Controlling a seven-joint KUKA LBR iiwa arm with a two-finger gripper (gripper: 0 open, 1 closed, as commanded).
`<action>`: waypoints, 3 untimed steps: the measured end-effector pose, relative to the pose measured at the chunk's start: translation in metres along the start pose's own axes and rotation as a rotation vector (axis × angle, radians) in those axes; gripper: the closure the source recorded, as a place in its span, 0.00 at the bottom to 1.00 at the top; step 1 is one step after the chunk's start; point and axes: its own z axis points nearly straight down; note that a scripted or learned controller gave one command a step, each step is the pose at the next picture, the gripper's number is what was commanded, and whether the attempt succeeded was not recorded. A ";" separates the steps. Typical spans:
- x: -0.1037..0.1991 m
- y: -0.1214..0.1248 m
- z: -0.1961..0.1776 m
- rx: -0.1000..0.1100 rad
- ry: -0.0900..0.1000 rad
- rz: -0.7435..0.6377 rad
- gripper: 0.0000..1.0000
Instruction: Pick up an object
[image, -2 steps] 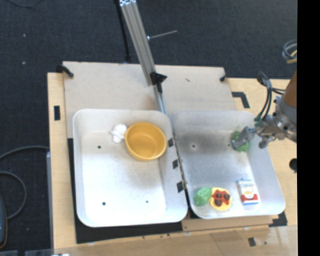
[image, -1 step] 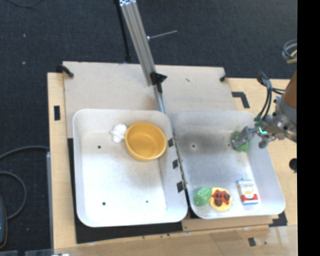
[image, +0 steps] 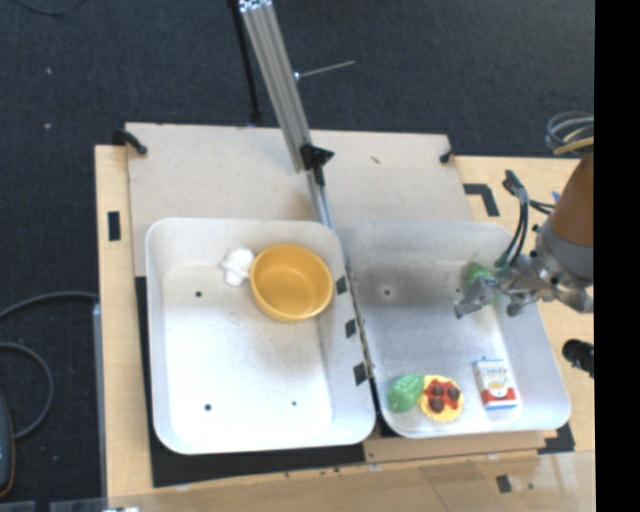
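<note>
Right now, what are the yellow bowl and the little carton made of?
The yellow bowl looks like plastic: one even colour, smooth matte walls with a soft sheen. The little carton looks like printed cardboard, flat-sided with red and white print, though it could be a plastic toy.

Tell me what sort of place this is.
Most likely a robot lab's grasping test bench, not a home or shop. Two shallow white bins sit side by side on a plywood bench, holding a yellow bowl and toy-like items, while the gripper reaches over the right bin.
</note>
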 end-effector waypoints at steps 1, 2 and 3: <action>-0.003 0.000 0.042 0.000 0.000 0.000 0.00; -0.004 0.000 0.092 -0.004 0.001 0.002 0.00; -0.005 0.001 0.081 -0.008 0.001 0.006 1.00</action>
